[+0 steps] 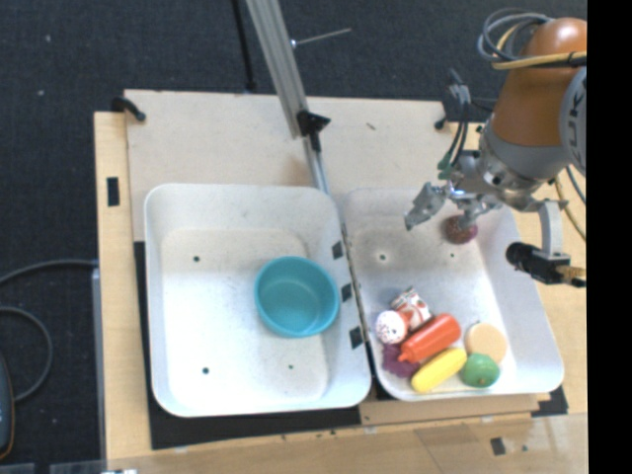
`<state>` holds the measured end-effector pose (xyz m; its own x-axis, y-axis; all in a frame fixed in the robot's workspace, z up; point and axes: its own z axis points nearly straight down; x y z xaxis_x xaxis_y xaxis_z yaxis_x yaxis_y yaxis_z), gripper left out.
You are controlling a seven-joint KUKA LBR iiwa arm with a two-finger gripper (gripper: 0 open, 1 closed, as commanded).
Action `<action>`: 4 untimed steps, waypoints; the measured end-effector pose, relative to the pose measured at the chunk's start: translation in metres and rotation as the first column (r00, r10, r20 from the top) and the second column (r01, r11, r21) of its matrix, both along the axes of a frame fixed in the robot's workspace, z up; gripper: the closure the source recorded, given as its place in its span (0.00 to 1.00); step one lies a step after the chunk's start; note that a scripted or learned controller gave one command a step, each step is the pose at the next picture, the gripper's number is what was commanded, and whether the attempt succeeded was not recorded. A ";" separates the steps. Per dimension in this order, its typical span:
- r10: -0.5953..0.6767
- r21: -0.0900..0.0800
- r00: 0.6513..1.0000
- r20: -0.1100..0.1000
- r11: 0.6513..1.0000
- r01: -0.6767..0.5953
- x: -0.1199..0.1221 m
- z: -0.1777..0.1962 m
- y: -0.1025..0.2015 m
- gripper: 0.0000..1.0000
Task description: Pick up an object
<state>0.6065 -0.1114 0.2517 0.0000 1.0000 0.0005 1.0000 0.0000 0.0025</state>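
Even, diffuse overhead light, faint shadows, mild glare on white bins, slightly soft focus

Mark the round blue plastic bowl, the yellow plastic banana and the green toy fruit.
round blue plastic bowl (296,297), camera view, inner floor
yellow plastic banana (437,369), camera view, mid-body
green toy fruit (480,370), camera view, top

A small dark reddish-purple object lies near the far edge of the right bin, well apart from the toy foods heaped at that bin's near end. It looks rounded; its upper part is hidden, so its exact shape cannot be made out.
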 end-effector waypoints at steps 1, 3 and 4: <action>0.000 0.000 1.000 0.000 1.000 0.000 0.000 0.000 0.000 0.00; -0.002 -0.002 1.000 -0.007 1.000 0.002 0.000 -0.100 0.000 0.00; -0.003 -0.003 1.000 -0.006 1.000 0.003 -0.001 -0.153 -0.002 0.00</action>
<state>0.6058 -0.1130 0.0989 0.0027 1.0000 -0.0022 1.0000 -0.0027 -0.0037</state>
